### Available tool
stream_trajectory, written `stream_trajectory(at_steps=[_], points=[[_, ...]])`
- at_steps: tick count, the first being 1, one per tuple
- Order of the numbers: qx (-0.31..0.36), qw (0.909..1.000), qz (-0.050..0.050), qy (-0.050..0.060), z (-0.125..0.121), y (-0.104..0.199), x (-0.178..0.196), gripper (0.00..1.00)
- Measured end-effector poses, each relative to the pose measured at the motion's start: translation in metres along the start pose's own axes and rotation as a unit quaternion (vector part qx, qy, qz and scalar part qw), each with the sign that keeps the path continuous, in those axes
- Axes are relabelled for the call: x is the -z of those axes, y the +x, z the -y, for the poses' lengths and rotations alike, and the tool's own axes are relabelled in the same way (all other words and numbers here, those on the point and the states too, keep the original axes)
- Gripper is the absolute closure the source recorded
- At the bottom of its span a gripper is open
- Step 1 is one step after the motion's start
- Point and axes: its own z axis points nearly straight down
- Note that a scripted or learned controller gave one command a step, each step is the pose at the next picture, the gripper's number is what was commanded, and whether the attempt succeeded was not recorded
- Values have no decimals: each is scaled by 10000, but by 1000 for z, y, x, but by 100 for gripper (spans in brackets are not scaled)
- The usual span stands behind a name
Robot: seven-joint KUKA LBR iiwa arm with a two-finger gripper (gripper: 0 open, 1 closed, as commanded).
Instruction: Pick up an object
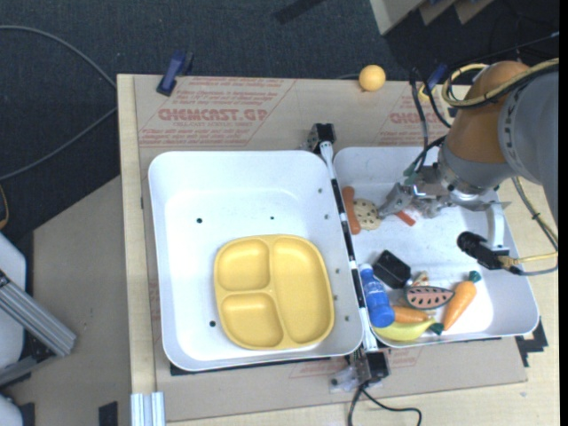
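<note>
Over the far half of the right bin (pixel 508 302), the grey arm (pixel 484 131) reaches in from the right and ends in the tool (pixel 401 207), which hangs low just beside a round tan cookie (pixel 366 213). Whether the tool is spread or pressed together cannot be told from this slant, and nothing can be seen held in it.

The cookie lies near the bin's left wall, touching or nearly touching an orange-red stick (pixel 352 209) that runs along that wall. The other loose things crowd the near side of the same bin. A black block (pixel 391 267) sits tilted a little way in from the left wall. A blue bottle (pixel 376 298) lies along that wall just nearer than the block. A yellow banana (pixel 410 331) rests against the near rim. A watermelon slice (pixel 429 295) lies just beyond the banana, and a carrot (pixel 460 300) lies slanted to its right.

The left bin (pixel 240 193) holds a yellow divided plate (pixel 273 289), set toward its near right corner. On the table (pixel 222 114), a small yellow ball (pixel 372 77) rests near the far edge, and a blue clamp (pixel 173 72) grips the far left corner.
</note>
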Motion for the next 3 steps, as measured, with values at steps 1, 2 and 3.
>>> stream_trajectory(at_steps=[1,2,3], points=[[0,10000,-1,-3,0,0,10,100],[-2,10000,-3,0,0,0,10,0],[0,10000,9,-12,-51,-61,15,0]])
